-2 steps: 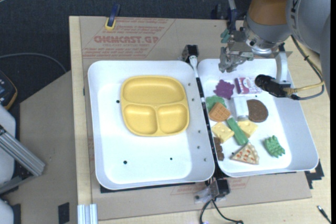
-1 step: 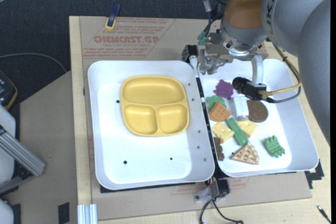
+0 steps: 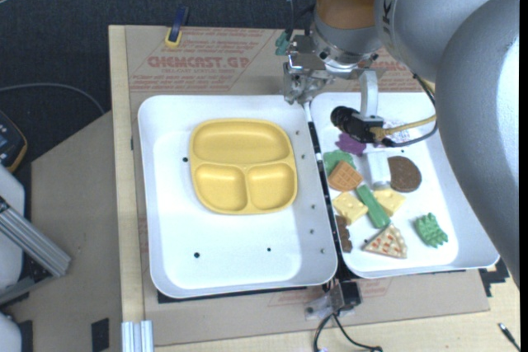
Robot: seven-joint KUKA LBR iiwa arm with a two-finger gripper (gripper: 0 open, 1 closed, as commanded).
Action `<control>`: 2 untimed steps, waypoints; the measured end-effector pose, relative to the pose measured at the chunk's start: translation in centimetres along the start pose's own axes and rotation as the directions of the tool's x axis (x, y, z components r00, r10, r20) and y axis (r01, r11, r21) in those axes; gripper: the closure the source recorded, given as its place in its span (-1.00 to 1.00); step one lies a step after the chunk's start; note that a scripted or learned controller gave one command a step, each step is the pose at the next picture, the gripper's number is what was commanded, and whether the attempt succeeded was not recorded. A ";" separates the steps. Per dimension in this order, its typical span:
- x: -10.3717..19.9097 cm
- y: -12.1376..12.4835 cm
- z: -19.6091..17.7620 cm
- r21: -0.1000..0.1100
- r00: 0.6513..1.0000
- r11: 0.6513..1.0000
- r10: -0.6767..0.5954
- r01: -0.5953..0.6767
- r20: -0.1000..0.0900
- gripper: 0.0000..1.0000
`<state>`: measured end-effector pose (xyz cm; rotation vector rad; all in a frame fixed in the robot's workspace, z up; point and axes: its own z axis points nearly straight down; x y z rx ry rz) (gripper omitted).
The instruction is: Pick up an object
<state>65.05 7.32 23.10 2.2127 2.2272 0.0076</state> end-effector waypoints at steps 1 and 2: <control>1.8 -0.1 1.7 0.008 1.000 1.000 0.004 -0.004 0.002 1.00; 0.8 -0.2 1.0 0.005 1.000 1.000 0.007 -0.007 0.002 1.00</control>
